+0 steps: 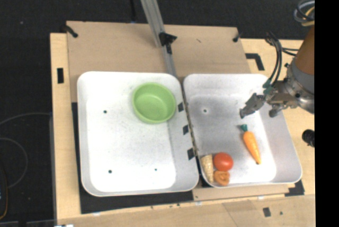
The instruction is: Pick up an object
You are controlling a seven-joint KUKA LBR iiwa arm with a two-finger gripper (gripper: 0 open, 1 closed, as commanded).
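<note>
A tan bench (61,130) is seen bearing a brown board (116,48), on which two shallow white bins are set side by side, the left bin (95,130) touching the right bin (222,93) along their inner rims.

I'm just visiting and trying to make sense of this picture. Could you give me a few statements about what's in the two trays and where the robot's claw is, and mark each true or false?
1. The green bowl sits in the left bin. True.
2. The carrot lies in the left bin. False: it lies in the right bin.
3. The gripper holds the carrot. False: it hovers above it, apart.
4. A tomato sits near the right bin's front left corner. True.
5. The bowl holds the tomato. False: they are in different bins.
</note>
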